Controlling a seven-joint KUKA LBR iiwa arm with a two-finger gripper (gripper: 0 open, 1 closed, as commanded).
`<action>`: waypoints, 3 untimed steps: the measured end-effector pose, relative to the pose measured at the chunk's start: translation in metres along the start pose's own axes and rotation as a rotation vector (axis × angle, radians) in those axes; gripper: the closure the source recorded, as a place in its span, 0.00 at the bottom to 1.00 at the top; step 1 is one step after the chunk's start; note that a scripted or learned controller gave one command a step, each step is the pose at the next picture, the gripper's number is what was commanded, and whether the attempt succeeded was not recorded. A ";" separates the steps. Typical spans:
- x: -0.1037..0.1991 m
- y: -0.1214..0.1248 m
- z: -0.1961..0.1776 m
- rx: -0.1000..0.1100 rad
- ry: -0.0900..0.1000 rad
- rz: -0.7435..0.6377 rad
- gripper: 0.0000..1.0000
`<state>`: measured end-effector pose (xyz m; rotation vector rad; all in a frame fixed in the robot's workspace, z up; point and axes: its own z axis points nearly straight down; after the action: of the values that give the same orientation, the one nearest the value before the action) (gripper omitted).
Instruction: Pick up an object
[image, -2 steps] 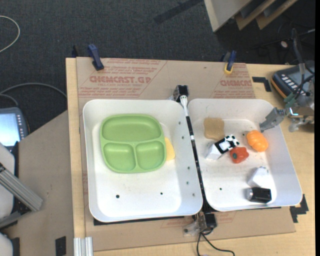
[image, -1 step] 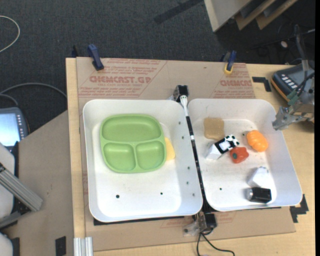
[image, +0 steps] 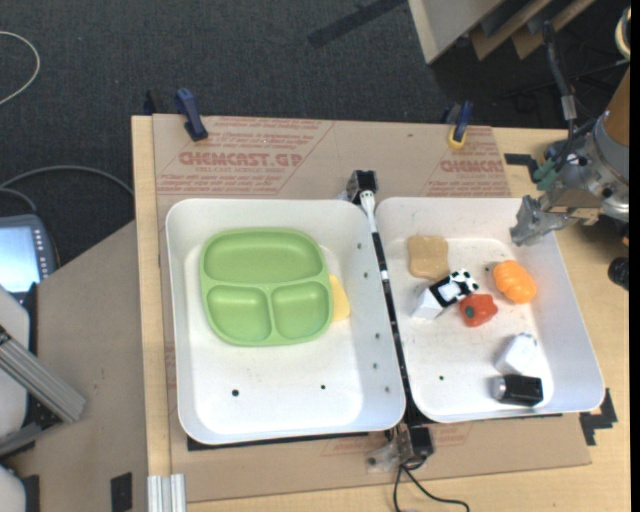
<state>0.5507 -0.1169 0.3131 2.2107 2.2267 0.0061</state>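
Over the upper right rim of the right shallow white bin (image: 570, 330) hangs the grey two-finger gripper (image: 527, 228), tip pointing down and left toward the bin floor; jaw state cannot be told from this angle, nothing visible between them. Nearest pickable thing is the orange rounded plastic fruit (image: 514, 281), lying at about 6 o'clock from the gripper tip, near but apart. Its long axis runs roughly 10-to-4 o'clock. Just beside it at 8 o'clock sits a small red plastic pepper-like piece (image: 478, 309), then a black-and-white blocky toy (image: 452, 290) at 9 o'clock, and a tan bread-slice shape (image: 428, 256) at 10 o'clock of the fruit. Lower, around 5 o'clock in the bin, a white lump (image: 519, 352) and a black rectangular block (image: 520, 389), well apart from the gripper. Left white bin (image: 190, 300) holds a green divided plastic tray (image: 266, 286). Judgement: short descent toward 6 o'clock reaches the orange fruit first; red piece alongside could get nudged.
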 end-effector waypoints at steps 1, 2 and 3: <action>0.065 -0.012 -0.055 -0.002 0.001 -0.001 1.00; 0.091 0.027 -0.027 0.004 0.000 0.003 1.00; 0.130 0.046 -0.171 -0.015 0.001 0.001 1.00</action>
<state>0.5947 0.0138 0.4844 2.2049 2.2191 0.0237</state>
